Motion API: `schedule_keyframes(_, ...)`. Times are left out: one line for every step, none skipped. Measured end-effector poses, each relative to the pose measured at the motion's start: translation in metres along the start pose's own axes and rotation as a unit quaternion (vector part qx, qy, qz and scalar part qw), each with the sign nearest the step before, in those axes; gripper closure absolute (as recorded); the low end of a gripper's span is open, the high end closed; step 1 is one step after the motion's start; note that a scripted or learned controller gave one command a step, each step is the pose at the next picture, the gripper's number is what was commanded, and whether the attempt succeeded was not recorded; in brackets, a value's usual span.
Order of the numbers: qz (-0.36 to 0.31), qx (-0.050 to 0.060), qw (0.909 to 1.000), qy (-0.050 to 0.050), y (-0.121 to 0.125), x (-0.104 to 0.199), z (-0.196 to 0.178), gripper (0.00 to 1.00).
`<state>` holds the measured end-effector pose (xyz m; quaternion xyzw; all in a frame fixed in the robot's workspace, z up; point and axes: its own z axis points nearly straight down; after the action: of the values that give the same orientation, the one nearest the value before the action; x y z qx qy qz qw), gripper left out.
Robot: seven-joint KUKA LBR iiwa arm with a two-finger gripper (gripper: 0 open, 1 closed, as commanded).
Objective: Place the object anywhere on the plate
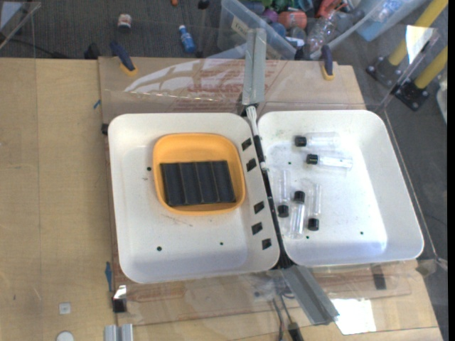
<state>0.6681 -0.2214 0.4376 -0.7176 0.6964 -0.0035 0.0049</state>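
Orange rounded plate (199, 148) holding a black ribbed block (198, 182) sits in the left white bin (135, 254); clear black-capped vials (323, 160) lie scattered in the right white bin (384, 190).

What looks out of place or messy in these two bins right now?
The clear tubes with black caps lie scattered at different angles in the right bin. In the left bin, the orange plate carries a black ribbed block, sitting fairly square.
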Motion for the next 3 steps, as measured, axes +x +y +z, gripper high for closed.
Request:
schedule_keyframes(-0.169, -0.001, 0.9856, -0.001, -0.0002, -0.0054, 0.0005, 1.00)
schedule_keyframes(-0.344, -0.001, 0.9388, 0.000, -0.0007, -0.0113, 0.0006, 1.00)
schedule_keyframes(-0.363, -0.002, 0.9317, -0.001, -0.0004, -0.0083, 0.0012, 1.00)
